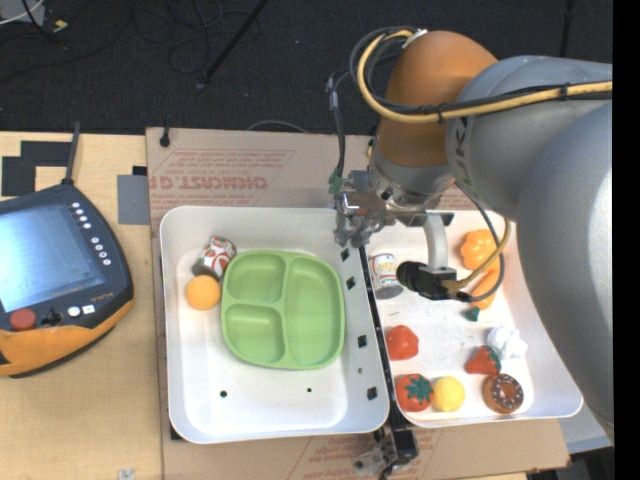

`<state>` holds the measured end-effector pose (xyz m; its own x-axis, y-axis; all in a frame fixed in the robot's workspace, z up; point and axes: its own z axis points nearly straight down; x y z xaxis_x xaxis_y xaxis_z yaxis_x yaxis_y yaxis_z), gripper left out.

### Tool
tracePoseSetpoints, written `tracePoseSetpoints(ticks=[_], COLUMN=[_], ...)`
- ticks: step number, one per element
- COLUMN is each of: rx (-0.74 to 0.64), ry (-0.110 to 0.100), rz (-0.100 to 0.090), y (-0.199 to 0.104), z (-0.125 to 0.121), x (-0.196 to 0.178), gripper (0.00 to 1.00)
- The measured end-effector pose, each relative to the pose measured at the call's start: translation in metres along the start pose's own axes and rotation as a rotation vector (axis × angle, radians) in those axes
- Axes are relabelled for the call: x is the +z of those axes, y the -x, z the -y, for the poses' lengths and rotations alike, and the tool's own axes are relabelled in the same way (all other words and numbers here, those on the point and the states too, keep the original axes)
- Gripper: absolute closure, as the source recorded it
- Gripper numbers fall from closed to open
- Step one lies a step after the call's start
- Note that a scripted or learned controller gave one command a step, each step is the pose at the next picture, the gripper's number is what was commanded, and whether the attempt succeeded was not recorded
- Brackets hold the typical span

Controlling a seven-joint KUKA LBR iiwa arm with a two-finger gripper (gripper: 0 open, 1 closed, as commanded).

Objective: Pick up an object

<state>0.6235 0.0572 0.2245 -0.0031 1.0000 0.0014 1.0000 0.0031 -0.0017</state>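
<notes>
A small tin [385,273] stands upright in the right bin [441,329], close to the wall it shares with the left bin [190,368]. It looks the likeliest thing to pick. The claw [352,226] hangs over that shared wall near the bins' far end, and the tin sits just beside it, nearer the camera and slightly to the view's right. How far open the claw is cannot be told, and nothing is seen in its hold. The step in hand appears to be the approach. The next move calls for shifting over the tin, then lowering. A red pepper [401,342] lies near the tin, and a green plate [283,308] fills the left bin's middle.
</notes>
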Motion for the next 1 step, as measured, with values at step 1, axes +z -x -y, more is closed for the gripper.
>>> tracePoseSetpoints(ticks=[1], rx=[-0.001], ry=[-0.003], rz=[0.0], y=[-0.0533], z=[0.0083], x=[0.0041], gripper=[1.0])
